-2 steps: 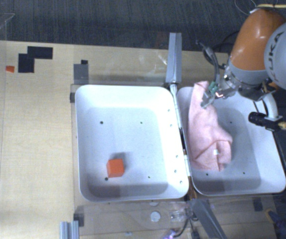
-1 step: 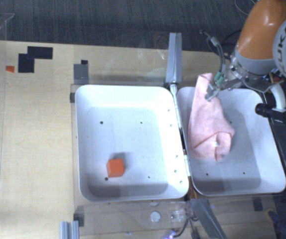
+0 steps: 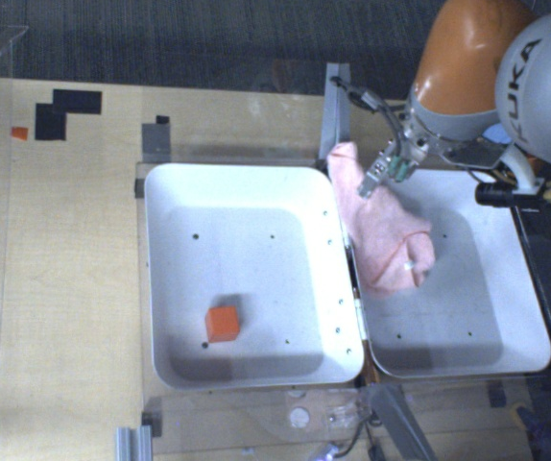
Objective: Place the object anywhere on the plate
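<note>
A small orange block lies on the floor of the left white bin, toward its front. A crumpled pink cloth rests in the right white bin, along its left wall, with one corner draped up over the wall at the back. My gripper hangs low at the upper part of the cloth, its tip at or touching the fabric. It is far from the orange block, across the divide between the bins.
The arm's orange band and grey wrist loom over the right bin's back right corner. A metal post stands between the bins at the back. Black markers lie on the bench at far left.
</note>
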Tool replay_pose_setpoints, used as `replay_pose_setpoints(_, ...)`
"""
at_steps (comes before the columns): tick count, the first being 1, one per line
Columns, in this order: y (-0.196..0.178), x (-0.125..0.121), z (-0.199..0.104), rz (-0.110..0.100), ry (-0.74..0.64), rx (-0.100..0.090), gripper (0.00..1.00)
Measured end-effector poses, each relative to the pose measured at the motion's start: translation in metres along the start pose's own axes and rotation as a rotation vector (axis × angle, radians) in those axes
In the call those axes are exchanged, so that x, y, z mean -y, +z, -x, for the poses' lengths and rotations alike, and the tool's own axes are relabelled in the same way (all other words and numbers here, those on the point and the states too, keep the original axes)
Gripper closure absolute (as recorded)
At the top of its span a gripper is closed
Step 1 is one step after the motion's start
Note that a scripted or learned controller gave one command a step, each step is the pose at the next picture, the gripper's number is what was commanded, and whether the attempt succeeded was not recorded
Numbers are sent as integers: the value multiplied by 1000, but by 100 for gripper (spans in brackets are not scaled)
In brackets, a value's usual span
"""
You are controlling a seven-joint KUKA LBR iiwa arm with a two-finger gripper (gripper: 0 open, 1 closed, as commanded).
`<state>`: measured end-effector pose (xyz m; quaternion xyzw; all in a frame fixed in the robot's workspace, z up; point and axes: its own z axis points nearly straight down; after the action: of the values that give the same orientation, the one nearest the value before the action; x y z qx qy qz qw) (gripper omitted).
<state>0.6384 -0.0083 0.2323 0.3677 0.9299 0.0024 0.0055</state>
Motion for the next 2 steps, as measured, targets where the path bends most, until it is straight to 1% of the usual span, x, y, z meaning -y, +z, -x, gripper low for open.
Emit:
replay_pose_setpoints(1, -9, -33, -38, 3, -403, 1, 100)
replay_pose_setpoints(2, 2, -60, -76, 4, -751, 1, 100)
